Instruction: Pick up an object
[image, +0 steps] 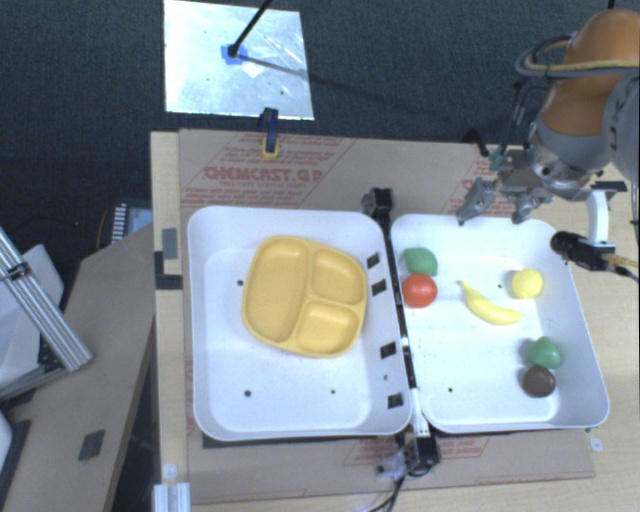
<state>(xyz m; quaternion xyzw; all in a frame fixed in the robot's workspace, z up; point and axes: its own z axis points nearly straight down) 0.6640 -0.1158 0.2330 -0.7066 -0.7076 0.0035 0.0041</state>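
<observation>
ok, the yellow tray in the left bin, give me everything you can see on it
The yellow tray is a rounded, squarish divided plate, matte and plastic-looking, with three compartments: one large on its left, two smaller on its right, split by raised ridges. All three look bare. It lies flat, right side up, turned slightly askew to the bin walls, roughly in the middle of the left bin and a little toward the far side. It rests on the bin floor, and nothing else touches it.

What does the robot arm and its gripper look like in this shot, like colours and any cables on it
The arm is grey metal with a rounded orange band above the wrist. Thin dark cables loop around that orange section and run down toward the wrist. The gripper is a small grey metal unit with two slim fingers that end in darker tips. No markings or lettering can be made out on either.
</observation>
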